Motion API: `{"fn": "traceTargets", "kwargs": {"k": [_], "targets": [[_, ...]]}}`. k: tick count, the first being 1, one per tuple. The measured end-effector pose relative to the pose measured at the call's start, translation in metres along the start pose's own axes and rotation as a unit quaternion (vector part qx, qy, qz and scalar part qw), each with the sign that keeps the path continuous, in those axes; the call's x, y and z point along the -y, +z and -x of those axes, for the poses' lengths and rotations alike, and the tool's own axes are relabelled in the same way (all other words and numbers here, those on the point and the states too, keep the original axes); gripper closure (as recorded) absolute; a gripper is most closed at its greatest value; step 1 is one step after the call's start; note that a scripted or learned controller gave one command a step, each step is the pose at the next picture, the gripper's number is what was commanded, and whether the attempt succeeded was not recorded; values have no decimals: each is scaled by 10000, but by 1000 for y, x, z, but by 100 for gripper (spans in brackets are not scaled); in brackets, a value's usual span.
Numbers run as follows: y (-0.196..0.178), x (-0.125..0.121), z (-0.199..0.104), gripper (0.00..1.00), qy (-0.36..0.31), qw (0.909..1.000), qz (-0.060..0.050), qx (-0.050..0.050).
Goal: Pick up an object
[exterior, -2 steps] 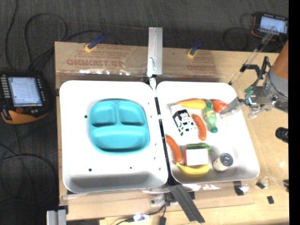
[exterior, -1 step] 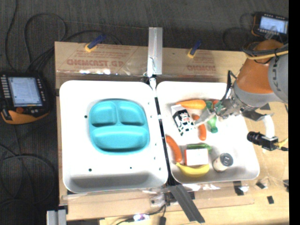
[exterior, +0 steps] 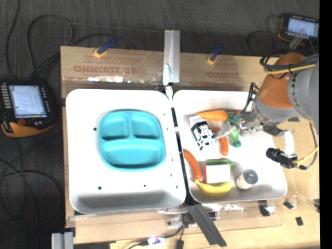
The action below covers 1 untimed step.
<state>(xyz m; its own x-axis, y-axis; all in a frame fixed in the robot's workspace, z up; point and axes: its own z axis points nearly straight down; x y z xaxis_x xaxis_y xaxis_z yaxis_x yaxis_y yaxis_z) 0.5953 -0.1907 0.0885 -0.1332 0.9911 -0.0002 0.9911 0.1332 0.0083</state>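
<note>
My gripper [exterior: 234, 128] hangs low over the upper middle of the right bin [exterior: 270, 188], reaching in from the right. Right by it lie a long orange carrot [exterior: 210, 115], a green piece [exterior: 236, 138] and a short orange piece [exterior: 223, 147]. A white box with black cow spots [exterior: 203, 132] sits just left of the gripper. Toward the front of the bin are an orange sausage shape [exterior: 192, 165], a white block with a green top [exterior: 218, 171], a yellow banana [exterior: 213, 188] and a small round jar [exterior: 246, 178]. Nothing can be made out between the fingers.
The left bin [exterior: 83, 185] holds a blue divided tray [exterior: 132, 139]. A metal post [exterior: 171, 56] stands behind the seam between the bins. A black part on a cable [exterior: 280, 157] hangs by the right bin's edge. Handheld control panels lie at the far left [exterior: 23, 108] and top right [exterior: 298, 29].
</note>
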Motion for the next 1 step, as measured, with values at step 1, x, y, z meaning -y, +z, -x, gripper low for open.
{"fn": "traceTargets", "kwargs": {"k": [1], "targets": [[-14, -4, 1, 100, 5, 10000, 53, 15]]}}
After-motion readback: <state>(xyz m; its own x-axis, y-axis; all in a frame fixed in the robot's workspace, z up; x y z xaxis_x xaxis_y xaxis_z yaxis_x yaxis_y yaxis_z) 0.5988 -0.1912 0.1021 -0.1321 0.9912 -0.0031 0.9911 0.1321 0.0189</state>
